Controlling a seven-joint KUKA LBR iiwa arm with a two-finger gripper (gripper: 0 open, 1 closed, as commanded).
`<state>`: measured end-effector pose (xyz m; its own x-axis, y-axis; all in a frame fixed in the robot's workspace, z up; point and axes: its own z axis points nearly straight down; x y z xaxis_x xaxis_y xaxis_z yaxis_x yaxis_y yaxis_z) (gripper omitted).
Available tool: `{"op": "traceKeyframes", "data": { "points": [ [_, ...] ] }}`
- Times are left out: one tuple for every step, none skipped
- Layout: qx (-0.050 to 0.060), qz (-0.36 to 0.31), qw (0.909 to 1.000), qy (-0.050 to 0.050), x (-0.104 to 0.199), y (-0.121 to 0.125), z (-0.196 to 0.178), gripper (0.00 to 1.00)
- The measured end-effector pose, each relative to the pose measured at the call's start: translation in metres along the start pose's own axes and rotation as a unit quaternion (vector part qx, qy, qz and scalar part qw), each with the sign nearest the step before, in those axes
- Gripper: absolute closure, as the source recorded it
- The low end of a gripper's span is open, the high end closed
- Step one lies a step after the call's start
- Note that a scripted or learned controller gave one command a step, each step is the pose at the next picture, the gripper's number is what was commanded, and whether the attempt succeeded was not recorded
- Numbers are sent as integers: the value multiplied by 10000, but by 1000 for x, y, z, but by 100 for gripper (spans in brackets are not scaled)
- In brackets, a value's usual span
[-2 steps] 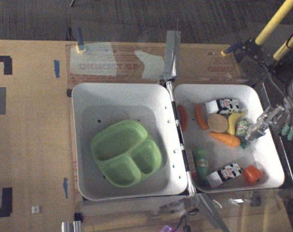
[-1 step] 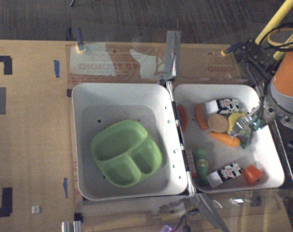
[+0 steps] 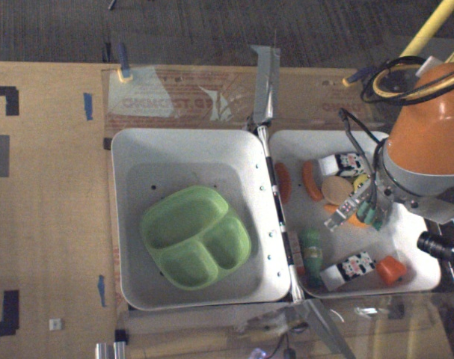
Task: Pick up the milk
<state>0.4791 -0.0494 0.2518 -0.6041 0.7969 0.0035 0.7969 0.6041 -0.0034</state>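
Over the right bin (image 3: pixel 425 279) my claw (image 3: pixel 359 212) hangs low, just beside a beige egg-shaped thing (image 3: pixel 334 190) and above an orange piece (image 3: pixel 337 209), and I can't tell whether it is released or clenched from this angle, so I won't claim a hold on anything. Two milk cartons sit in this bin: one milk carton (image 3: pixel 342 163) lies at the far side, just beyond the egg shape and touching or nearly touching it; the other milk carton (image 3: pixel 348 268) lies near the front wall, between a green bottle (image 3: pixel 311 247) and an orange-red block (image 3: pixel 392 270). Neither is between my tips as far as I can see. An orange carrot-like piece (image 3: pixel 311 181) and a red-orange one (image 3: pixel 283 182) crowd the far-left corner. Over in the left bin (image 3: pixel 129 200) the green divided plate (image 3: pixel 196 236) stays well apart from all this. Now the worry: I'm hovering between both cartons, directly over clutter, so coming straight down would likely land me on the egg or the orange piece instead. Going for the far carton, I could nudge the egg and roll it into the way; going for the near one, its neighbours leave little room, and a tip could catch the block.
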Motion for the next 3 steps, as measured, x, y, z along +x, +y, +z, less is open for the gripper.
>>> {"op": "traceKeyframes", "data": {
  "points": [
    [-21, -2119, 9773, -31, -1, 0, -73, 100],
    [-8, -2390, 9710, -12, 48, 37, -14, 100],
    [-5, -4048, 9144, -6, 73, 56, -4, 100]
  ]
}}
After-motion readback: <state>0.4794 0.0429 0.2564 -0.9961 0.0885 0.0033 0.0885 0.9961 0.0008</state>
